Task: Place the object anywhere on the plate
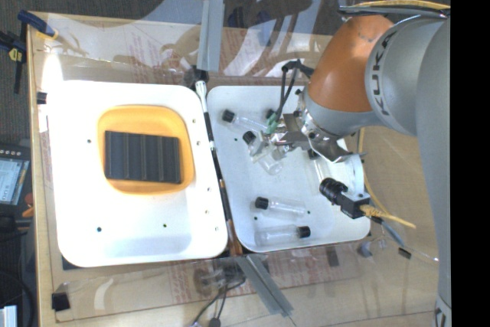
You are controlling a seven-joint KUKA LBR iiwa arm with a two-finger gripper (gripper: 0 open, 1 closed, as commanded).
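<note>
Several clear tubes with black caps lie in the right bin [341, 230]: one at the upper left [235, 119], one near the middle [277, 204] and one by the front wall [285, 233]. My gripper [270, 142] is low over the bin's upper middle, right beside another black-capped tube [250, 138] and a clear piece [268, 162]. I see nothing plainly held in it. The yellow plate [115, 122] sits in the left bin and carries a dark ridged insert [144, 157].
The left bin [130, 233] has bare white floor around the plate. A raised divider [214, 165] separates the two bins. The arm's orange band [348, 65] and grey body cover the right bin's upper right. Black cables hang near the wrist [287, 92].
</note>
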